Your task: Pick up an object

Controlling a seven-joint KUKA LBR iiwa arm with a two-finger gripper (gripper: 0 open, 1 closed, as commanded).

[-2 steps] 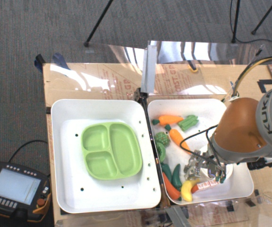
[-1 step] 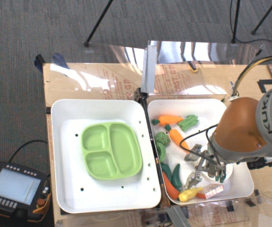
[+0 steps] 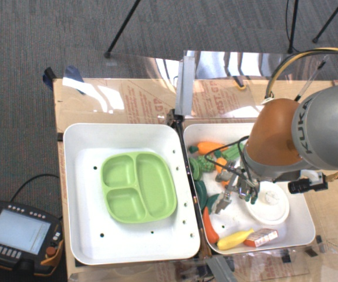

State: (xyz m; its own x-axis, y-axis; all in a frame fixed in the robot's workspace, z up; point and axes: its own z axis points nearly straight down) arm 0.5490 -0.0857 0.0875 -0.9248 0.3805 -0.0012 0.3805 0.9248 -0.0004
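- Gripper [image 3: 223, 203] is seen lowered into the right white bin [image 3: 307, 228], near its left wall; finger state cannot be told.
- Candidate yellow plastic banana [image 3: 236, 239] lies by the front edge; orange carrot-shaped toy [image 3: 210, 225] beside it.
- Crowded toys could be nudged aside, so a grasp may be missed.

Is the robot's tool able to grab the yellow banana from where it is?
Probably yes. The tool hangs in the right bin, and the banana lies just below it in the picture, uncovered, beside a small box.
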